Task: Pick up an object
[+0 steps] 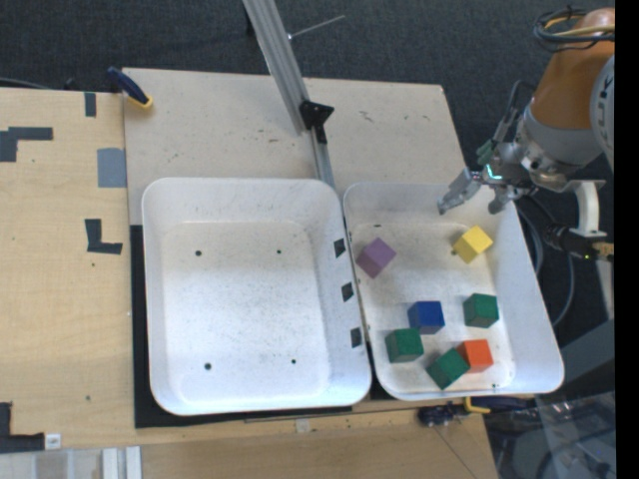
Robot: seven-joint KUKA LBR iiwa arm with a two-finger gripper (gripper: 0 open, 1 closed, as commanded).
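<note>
Underneath everything, the bench is pale wood, scuffed and speckled near the top, with grey and black tape patches on its left part. Dark carpet-like floor lies beyond its far edge. A blue-and-yellow clamp sits at the bench's upper left, and a slanted metal rail runs down to a black bracket between the bins. The left bin is white and finely speckled inside. The right bin holds seven blocks: a purple block, a yellow block, a blue block, three green blocks, and an orange block touching one of the green ones. The gripper hangs over the right bin's far right corner, its fingers spread apart with nothing between them, just above the yellow block and not touching it.
</note>
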